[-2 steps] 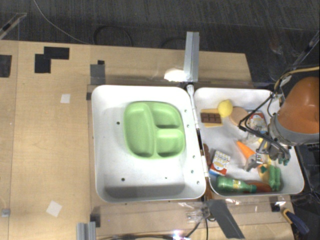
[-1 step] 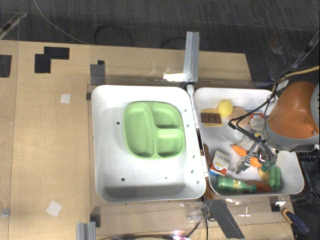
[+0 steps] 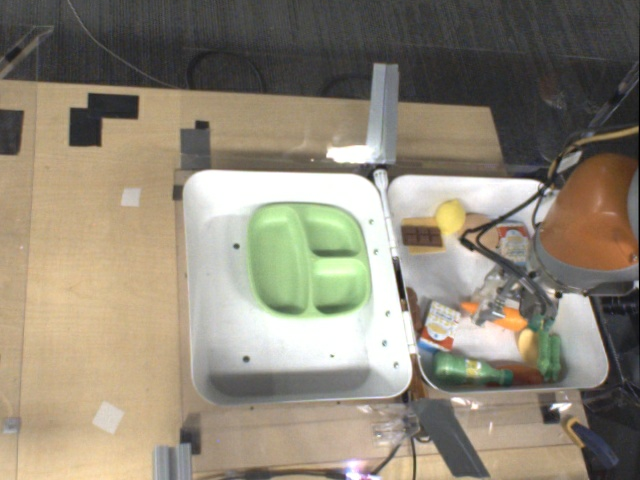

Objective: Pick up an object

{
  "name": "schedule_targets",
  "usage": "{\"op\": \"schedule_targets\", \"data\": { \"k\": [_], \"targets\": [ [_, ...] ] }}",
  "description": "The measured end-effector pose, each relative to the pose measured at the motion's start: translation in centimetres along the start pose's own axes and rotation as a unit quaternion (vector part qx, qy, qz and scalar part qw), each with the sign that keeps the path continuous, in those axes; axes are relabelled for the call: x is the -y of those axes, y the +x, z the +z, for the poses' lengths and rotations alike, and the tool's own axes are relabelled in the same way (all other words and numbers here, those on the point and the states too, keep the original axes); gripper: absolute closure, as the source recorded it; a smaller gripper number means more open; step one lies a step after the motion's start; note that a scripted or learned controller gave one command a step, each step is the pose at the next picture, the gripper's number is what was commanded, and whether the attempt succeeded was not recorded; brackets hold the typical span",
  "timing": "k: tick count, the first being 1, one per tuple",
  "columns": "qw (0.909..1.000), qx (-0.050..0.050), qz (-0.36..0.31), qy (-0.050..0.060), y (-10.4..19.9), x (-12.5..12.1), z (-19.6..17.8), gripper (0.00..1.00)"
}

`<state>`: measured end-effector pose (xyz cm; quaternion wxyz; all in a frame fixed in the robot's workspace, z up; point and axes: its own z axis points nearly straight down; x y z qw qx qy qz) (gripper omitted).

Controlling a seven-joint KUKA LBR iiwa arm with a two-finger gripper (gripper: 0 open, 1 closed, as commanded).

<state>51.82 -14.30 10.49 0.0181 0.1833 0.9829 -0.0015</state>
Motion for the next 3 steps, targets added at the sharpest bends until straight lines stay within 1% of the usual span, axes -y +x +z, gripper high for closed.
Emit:
{"op": "schedule_targets", "data": {
  "k": [1,2,3],
  "targets": [
    [0.9999,-0.010,-0.002,0.000,-4.2,-0.3,-8.4,1.00],
    [0.9999,-0.014,-0.005,-0.001,-2.8,-9.5,-10.6,1.00],
    [0.9992,-0.014,0.039,-0.002,-2.8,-19.5,-12.3,1.00]
  ]
}}
